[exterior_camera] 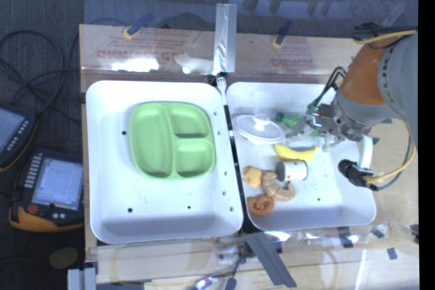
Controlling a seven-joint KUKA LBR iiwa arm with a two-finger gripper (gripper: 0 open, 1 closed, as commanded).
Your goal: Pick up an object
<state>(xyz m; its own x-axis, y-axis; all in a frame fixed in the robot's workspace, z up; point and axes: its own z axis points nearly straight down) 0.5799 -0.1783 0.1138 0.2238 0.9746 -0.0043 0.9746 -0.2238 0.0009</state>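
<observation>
pretzel (260, 204) at front, jaws (307, 136) over banana (296, 152), grip unclear

In the right bin (353, 210) lie a clear bowl (257, 128), a green piece (288, 120), a yellow banana (295, 153), a white cup (292, 171) on its side, and brown pastries (266, 192) clustered together.

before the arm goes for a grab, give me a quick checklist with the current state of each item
1. Tool over the right bin: ok.
2. Target near the tool: ok, banana just below it.
3. Tool has a thing in it: cannot tell.
4. Space around the banana: not ok, a white cup touches it, and a clear bowl sits close.
5. Green tray in the left bin, out of the way: ok.
</observation>
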